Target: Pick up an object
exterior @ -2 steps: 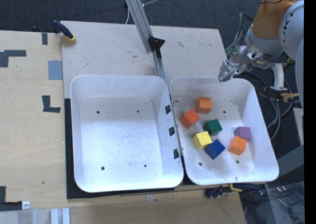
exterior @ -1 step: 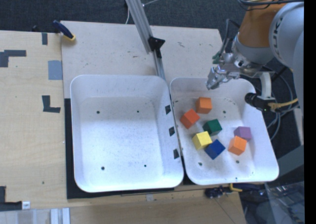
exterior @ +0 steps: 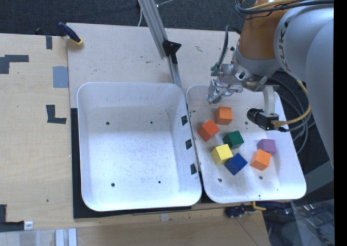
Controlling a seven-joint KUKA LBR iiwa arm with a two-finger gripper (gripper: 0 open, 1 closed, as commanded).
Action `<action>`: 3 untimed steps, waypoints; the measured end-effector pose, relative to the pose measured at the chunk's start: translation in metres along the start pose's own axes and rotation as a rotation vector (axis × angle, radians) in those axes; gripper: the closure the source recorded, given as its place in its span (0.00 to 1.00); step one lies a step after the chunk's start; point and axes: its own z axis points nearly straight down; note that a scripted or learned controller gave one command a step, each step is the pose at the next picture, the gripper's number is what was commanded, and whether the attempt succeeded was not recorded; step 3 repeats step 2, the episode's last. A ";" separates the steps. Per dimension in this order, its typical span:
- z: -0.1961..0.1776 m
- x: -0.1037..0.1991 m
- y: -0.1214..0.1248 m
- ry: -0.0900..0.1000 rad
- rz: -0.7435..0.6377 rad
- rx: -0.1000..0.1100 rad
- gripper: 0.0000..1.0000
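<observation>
The claw point(exterior: 217, 94) hangs at 11 o'clock of the orange block point(exterior: 223, 115); I cannot tell its state. Descending there risks missing it.

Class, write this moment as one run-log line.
arm: over right bin | claw: above far corner, no block held | blocks: seven in right bin | nearest: orange block

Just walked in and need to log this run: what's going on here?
A grey KUKA arm reaches in from the right, its gripper hanging over the far end of the right bin. Nothing shows between its fingers. Below it lie seven small blocks: two orange-red ones, then green, yellow, blue, purple and orange. No pick yet.
</observation>
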 end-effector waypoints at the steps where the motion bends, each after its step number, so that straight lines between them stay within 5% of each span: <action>1: 0.006 0.056 -0.023 0.000 0.000 0.001 1.00; 2: -0.008 0.111 -0.035 0.000 -0.001 -0.002 1.00; 3: -0.008 0.111 -0.035 0.000 -0.001 -0.002 1.00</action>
